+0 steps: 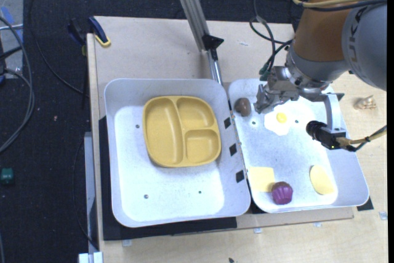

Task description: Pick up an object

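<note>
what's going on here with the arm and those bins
A grey arm reaches in from the right, with its gripper low over the far end of the right bin. It sits between a brown piece and a toy fried egg. Nothing is visibly held. Nearer the front of that bin lie a yellow block, a purple piece and a yellow oval. The left bin holds a yellow divided tray.
</note>
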{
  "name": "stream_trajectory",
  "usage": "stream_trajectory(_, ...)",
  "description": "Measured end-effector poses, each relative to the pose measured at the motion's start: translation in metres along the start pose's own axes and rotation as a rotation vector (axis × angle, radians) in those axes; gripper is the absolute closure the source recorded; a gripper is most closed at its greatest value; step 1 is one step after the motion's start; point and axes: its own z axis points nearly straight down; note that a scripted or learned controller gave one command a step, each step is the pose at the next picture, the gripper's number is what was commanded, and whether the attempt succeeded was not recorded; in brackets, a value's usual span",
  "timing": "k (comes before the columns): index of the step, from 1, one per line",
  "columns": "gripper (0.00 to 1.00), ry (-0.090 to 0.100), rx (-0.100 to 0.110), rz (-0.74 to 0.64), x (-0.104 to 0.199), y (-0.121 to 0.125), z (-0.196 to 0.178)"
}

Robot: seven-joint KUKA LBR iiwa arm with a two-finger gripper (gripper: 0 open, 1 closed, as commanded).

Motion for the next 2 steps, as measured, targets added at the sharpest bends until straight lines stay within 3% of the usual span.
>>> stream_trajectory(2,1.00,0.000,0.000,-0.001,0.112,-0.009,0.010)
